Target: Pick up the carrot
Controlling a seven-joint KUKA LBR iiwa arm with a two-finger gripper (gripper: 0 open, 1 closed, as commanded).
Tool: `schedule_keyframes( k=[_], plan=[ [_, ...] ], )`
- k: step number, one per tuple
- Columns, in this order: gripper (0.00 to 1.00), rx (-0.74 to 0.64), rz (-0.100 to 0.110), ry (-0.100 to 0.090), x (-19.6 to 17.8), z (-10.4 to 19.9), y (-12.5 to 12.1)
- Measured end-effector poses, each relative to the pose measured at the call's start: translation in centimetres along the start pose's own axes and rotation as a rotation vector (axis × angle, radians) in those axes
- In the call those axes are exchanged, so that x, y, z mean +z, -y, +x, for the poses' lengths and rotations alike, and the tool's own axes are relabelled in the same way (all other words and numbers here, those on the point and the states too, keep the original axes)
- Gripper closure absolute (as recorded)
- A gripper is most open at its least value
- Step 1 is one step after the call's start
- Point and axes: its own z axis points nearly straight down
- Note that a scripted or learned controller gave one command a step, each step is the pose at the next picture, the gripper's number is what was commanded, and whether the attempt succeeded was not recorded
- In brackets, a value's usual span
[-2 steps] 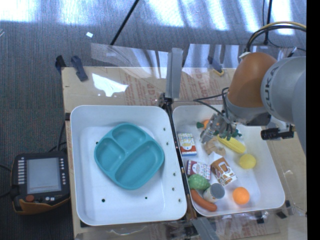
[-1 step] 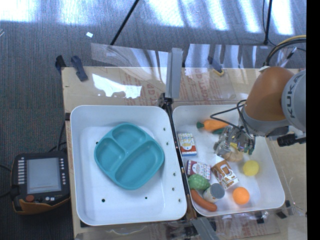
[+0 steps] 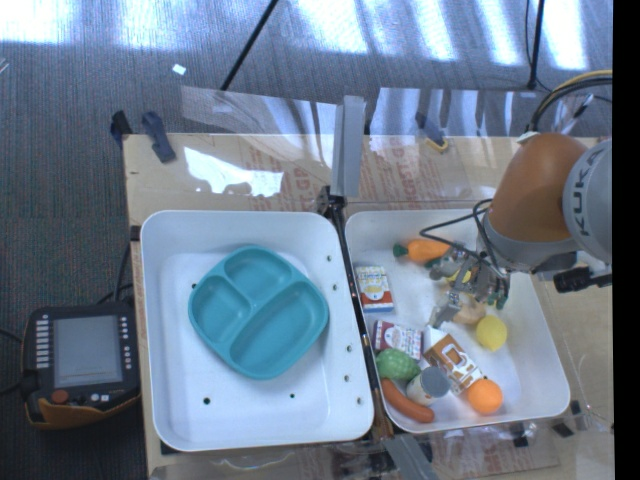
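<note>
Leftmost, a teal divided plate (image 3: 259, 310) lies in the left bin (image 3: 160, 268); in the right bin (image 3: 545, 318), the carrot (image 3: 426, 251) lies near the far wall, just left of the gripper (image 3: 470, 290); whether the fingers are open I cannot tell; nothing visibly held. Best to shift left, straddle the carrot's narrow width, then close. "KU" reads on the arm (image 3: 582, 208); carton labels are illegible.

Bright striped sunlight from above, glare on bench (image 3: 250, 173), slightly soft focus.
</note>
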Motion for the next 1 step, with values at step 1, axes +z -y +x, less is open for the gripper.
schedule_keyframes(
  k=[1],
  plan=[
    [0.0,0.165,0.002,-0.007,0.1,-3.57,0.06]
  ],
)
